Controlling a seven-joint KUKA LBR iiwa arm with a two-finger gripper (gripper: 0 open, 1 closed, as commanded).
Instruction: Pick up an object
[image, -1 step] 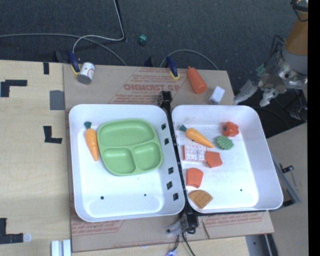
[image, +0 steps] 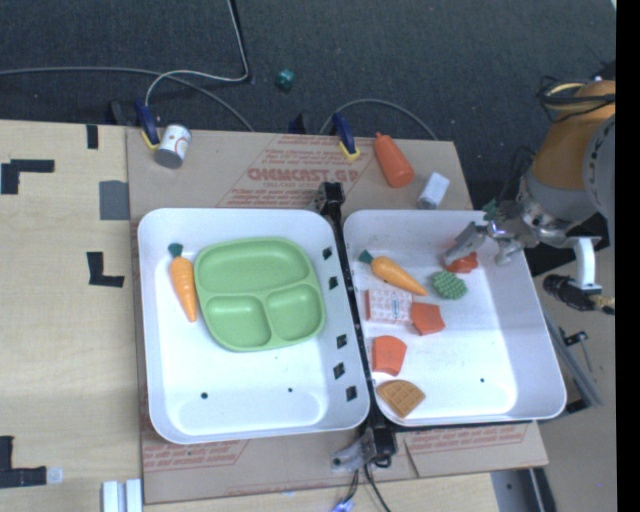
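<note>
1. Pincer (image: 472, 243) of the grey arm hangs low over the upper right part of the right shallow white bin (image: 530, 340), its two metal fingers spread apart and released, with nothing visibly between them.
2. Just below the pincer lies a small flat red-orange piece (image: 463, 264), apparently the thing being reached for; whether the fingers touch it cannot be told.
3. Beside that red piece, toward the bin's middle, sit a knobbly green toy vegetable (image: 450, 285) and an orange plastic carrot with a green top (image: 395, 272).
4. Further from the red piece, toward the bin's near edge, lie a pink printed packet (image: 388, 305), an orange-red block (image: 428, 318), an orange cup-shaped piece (image: 389, 354) and a tan waffle-like toy (image: 400, 398).
5. The step in hand looks like the approach to a grasp; nothing is lifted yet. My guess is the next move needs the fingers lowered to straddle the red piece, then closed firmly, since a thin flat piece may slip out.
6. Left of the red piece, past the bins' shared wall, the left white bin (image: 160, 330) holds a green divided plastic tray (image: 260, 293) and a second orange carrot (image: 183, 283).
7. Both bins rest on a brown cardboard sheet (image: 270, 170) over a pale wooden bench; behind it is dark carpet with cables.
</note>
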